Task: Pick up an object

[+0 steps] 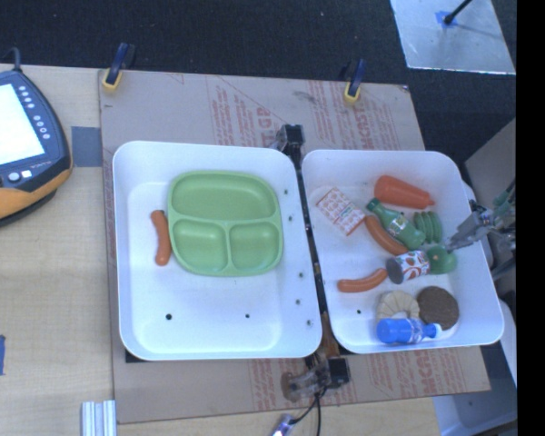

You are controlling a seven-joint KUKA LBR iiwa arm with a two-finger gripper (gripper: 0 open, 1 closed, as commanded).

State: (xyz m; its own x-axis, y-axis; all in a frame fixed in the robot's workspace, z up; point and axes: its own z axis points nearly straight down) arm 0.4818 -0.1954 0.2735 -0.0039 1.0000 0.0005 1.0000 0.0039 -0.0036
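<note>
Dark carpet surrounds a wooden worktop (45, 316) on which a sheet of cardboard (254, 107) is clamped, and two shallow white bins sit side by side on that sheet. The left bin (209, 334) carries a green divided plate (225, 222) toward its far edge, with a small sausage (162, 237) lying just beside the plate, near the bin's left wall. The right bin (345, 166) is where the choice of things lies: a carrot (402, 192) by its far right corner, a small patterned packet (339, 211) near its far left corner, a green bottle (395, 222) and a green bunch (429, 225) in the middle, a second sausage (361, 282) toward the left wall, a small can (411, 265), and along the near edge a pale cookie (398, 303), a brown cookie (438, 306) and a blue bottle (401, 331). A handheld control pad (14, 148) rests at the worktop's left edge. At the right bin's right wall the gripper (477, 230) reaches in, its tip close to the green bunch and the can; it is too small and blurred for me to say whether it is spread or pinched, and nothing sits visibly in it. As I judge it, the pick is not yet made: every item lies in its bin, so grasping and lifting remain.
</note>
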